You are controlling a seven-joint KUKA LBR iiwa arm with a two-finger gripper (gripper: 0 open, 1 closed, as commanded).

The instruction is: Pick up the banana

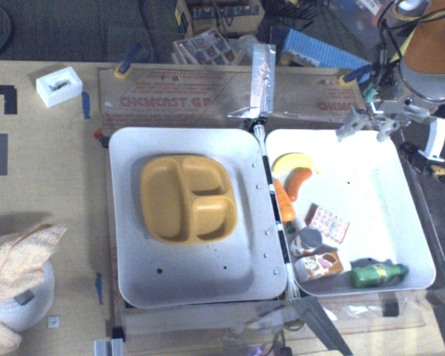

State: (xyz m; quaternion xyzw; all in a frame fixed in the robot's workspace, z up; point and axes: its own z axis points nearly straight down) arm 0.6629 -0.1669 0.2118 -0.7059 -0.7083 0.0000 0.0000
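- While the banana lies at the right bin's 10 o'clock, crowded by the orange carrot, access looks tight.
- Claw hovers over the bin's 12 o'clock rim; can't tell its state.

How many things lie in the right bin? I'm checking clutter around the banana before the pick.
6, possibly more hidden in the pile: banana at the bin's upper left, orange sausage overlapping it, carrot, patterned packet, brown pouch, green bottle along the front edge.
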